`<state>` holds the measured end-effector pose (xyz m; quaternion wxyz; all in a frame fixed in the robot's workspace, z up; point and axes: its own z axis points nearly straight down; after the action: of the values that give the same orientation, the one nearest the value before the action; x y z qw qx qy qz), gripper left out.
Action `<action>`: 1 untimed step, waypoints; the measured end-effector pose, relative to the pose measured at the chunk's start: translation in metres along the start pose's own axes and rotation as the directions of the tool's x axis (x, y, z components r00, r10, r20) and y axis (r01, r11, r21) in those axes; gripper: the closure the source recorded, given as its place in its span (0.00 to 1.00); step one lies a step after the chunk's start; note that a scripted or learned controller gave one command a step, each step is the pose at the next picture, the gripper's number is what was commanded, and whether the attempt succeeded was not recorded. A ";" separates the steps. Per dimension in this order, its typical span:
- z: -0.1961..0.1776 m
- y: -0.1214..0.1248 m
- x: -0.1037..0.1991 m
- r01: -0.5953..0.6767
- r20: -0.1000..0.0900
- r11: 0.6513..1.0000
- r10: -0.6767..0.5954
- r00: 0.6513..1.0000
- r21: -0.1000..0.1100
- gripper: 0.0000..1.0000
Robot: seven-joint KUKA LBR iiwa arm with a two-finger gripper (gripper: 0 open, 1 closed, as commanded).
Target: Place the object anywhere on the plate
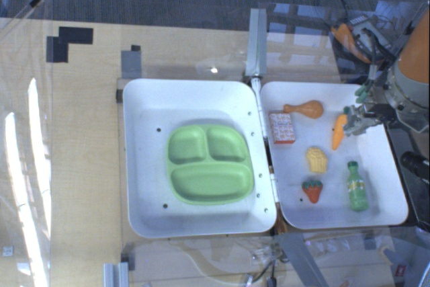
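Note:
A green divided plate lies in the middle of the left bin. The right bin holds a drumstick, a pink-and-white box, an orange carrot, a yellow corn piece, a strawberry and a green bottle. My gripper reaches in from the right and hangs over the bin's upper right part, right beside the carrot's top end. Whether it touches the carrot is unclear from this angle.
A metal divider runs between the bins at the back. Cables and an orange-tipped fixture sit behind the right bin. The wooden bench stretches to the left of the bins.

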<state>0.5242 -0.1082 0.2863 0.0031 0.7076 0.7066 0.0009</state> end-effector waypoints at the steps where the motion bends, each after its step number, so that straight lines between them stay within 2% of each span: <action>1: 0.003 -0.019 0.075 0.105 -0.002 0.994 -0.105 0.994 0.003 1.00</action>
<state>0.5051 -0.0330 0.2830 0.0013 0.6693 0.7430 0.0004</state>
